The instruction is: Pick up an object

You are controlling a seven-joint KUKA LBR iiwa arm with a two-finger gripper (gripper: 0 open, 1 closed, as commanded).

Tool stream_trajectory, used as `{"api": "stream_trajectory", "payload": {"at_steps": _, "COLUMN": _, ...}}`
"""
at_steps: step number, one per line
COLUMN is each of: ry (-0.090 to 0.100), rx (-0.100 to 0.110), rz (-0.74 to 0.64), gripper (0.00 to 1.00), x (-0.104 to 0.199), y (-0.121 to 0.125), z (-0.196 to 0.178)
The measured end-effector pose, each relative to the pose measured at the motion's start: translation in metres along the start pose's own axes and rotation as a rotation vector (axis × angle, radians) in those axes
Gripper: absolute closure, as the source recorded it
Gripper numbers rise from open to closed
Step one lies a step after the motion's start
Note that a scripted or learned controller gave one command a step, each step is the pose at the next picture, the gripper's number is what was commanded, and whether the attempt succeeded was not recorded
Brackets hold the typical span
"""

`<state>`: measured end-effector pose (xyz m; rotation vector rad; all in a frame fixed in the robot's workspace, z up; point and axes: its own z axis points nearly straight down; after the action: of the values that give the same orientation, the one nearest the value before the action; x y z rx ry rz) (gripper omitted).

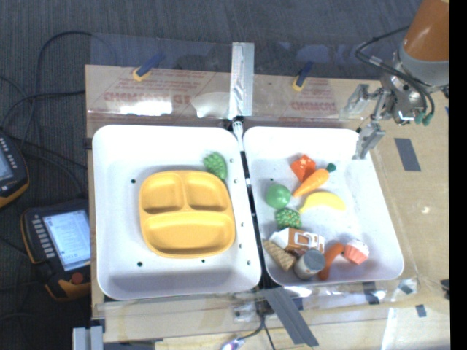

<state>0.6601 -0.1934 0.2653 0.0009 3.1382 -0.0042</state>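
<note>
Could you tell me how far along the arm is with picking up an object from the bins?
Done: nothing visibly yet; no object is lifted. The toy carrot, banana and the other toy foods lie in the right bin, and the yellow tray sits in the left bin. In hand: the gripper hangs over the right bin's far right corner, carrying nothing. Left: descend, grasp, lift.

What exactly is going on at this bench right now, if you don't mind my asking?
A grey robot arm with an orange band reaches in from the right; its hand hangs over the far right corner of the right bin and holds nothing. That bin has toy food in it: a carrot, a banana, a green ball and more. The left bin holds a yellow divided tray.
</note>
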Motion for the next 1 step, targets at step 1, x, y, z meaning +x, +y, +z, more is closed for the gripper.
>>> {"api": "stream_trajectory", "payload": {"at_steps": 1, "ry": 0.003, "rx": 0.000, "rz": -0.178, "gripper": 0.00, "x": 0.0348, "y": 0.0502, "z": 0.1602}}
